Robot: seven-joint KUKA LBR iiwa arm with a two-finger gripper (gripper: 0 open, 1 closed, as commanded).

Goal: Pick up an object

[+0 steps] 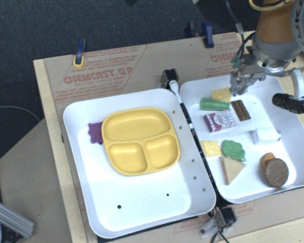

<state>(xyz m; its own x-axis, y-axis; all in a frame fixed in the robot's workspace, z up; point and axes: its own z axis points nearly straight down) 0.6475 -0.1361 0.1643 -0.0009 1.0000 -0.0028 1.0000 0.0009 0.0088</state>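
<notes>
Brown bar lies just below the gripper; jaw state we cannot tell. Crowding by the green piece risks a mis-grasp.

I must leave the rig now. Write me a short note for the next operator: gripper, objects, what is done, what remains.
Gripper: low over the far end of the right bin, near the yellow piece and brown bar; nothing seen between its fingers.
Right bin: also green piece, red-and-white packet, white block, round brown cookie.
Left bin: yellow divided tray, purple item.
Done: nothing picked. Left: grasp and lift one object.
</notes>
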